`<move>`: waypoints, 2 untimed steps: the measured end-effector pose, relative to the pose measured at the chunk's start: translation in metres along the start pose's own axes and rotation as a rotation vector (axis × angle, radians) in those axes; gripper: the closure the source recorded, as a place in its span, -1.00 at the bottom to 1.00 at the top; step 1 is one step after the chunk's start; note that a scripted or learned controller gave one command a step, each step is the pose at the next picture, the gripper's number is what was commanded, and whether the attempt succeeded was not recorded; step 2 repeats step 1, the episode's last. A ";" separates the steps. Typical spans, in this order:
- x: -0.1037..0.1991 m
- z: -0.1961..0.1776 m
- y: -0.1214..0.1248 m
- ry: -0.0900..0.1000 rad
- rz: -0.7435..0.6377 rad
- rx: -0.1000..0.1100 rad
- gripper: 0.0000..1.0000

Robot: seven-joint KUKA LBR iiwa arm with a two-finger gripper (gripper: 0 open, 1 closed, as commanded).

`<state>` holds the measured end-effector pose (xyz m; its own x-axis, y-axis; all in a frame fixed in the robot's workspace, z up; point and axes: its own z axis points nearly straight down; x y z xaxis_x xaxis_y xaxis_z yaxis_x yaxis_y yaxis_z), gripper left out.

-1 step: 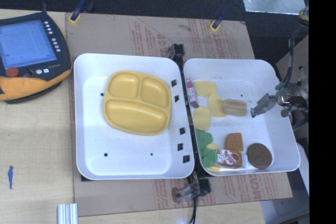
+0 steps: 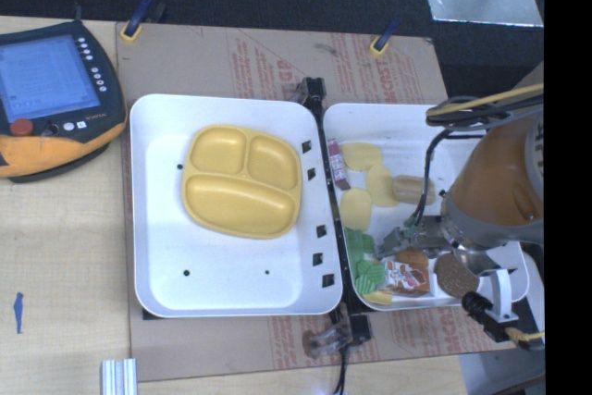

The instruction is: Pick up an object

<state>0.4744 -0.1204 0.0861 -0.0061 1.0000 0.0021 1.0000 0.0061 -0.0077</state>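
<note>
reaching in from the right, the grey arm with its orange band (image 2: 499,176) hangs over the right shallow white bin (image 2: 388,117), wrist low above the bin's near right part. the two-finger gripper (image 2: 413,239) sits just above the clutter there; whether it is spread or closed, cannot tell, and nothing is seen held. under and beside it lie a small orange-and-white printed packet (image 2: 407,276), a green leafy plastic piece (image 2: 361,247), pale yellow foam-like blocks (image 2: 368,169) and a tan cylinder (image 2: 408,190). the left white bin (image 2: 153,199) carries a yellow divided plastic tray (image 2: 243,180), flat, near its far middle. an orange-edged teach pendant (image 2: 51,102) rests on the bench at far left.
</note>
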 end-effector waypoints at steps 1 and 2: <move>-0.003 -0.016 0.001 -0.002 0.001 -0.003 1.00; -0.003 -0.016 0.001 -0.002 0.001 -0.003 1.00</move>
